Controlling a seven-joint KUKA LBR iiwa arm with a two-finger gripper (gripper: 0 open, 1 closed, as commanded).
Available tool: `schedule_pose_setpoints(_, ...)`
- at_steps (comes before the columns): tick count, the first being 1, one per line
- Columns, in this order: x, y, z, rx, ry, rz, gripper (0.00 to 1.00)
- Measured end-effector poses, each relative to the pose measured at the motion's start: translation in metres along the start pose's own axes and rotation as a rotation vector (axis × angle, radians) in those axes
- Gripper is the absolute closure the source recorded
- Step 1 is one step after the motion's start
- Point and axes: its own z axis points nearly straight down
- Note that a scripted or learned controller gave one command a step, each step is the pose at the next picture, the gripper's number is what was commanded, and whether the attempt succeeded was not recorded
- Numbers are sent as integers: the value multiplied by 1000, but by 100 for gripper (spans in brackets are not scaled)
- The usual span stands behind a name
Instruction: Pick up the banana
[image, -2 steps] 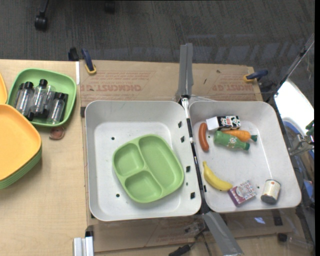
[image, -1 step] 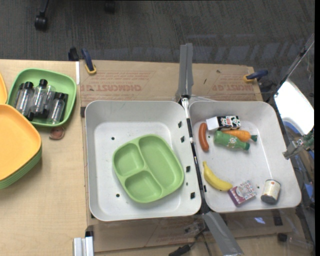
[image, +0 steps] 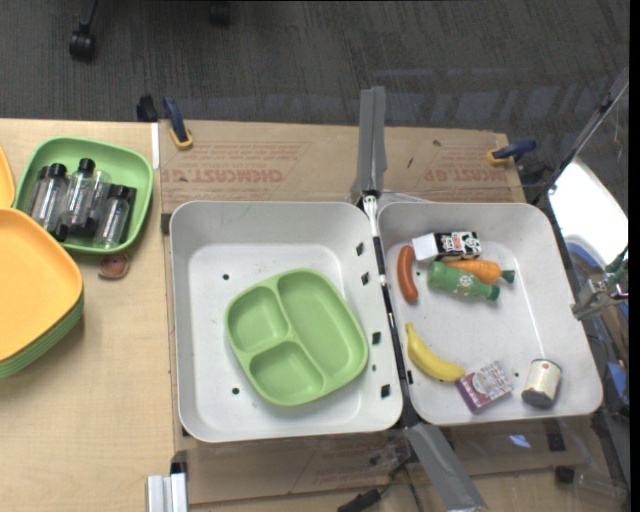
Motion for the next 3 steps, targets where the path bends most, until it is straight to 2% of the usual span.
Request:
schedule_pose_setpoints(1, 0, 0, -3, 0, -1, 203, 100)
schedule_pose_setpoints(2, 8, 1, -31, -2, -2, 121, 100)
schedule_pose_setpoints(3, 11, 1, 18, 0, 0, -200, 100)
